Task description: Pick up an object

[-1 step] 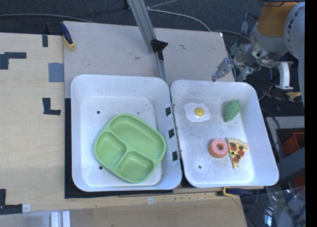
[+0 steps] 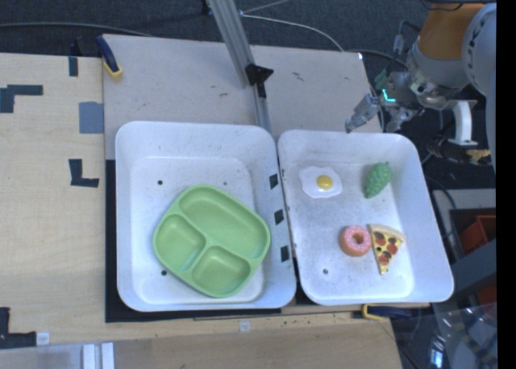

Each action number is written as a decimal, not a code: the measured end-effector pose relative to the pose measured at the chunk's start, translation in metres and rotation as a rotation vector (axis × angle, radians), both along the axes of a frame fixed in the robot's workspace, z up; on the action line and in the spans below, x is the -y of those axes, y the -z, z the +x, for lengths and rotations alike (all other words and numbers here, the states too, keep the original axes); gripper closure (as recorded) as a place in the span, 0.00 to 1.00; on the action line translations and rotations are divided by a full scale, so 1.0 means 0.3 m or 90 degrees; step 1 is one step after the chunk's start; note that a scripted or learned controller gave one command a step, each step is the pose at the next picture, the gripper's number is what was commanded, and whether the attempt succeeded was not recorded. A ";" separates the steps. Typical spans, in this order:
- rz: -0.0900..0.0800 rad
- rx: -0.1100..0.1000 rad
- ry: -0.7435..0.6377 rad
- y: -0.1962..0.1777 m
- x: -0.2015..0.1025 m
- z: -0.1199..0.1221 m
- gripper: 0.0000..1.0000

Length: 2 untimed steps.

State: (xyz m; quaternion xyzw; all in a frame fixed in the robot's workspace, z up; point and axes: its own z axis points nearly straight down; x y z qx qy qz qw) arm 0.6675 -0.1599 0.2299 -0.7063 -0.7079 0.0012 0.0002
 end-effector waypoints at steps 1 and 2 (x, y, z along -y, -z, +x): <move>0.000 -0.002 0.000 0.146 -0.010 -0.005 0.00; 0.000 -0.002 0.000 0.301 0.007 -0.023 0.00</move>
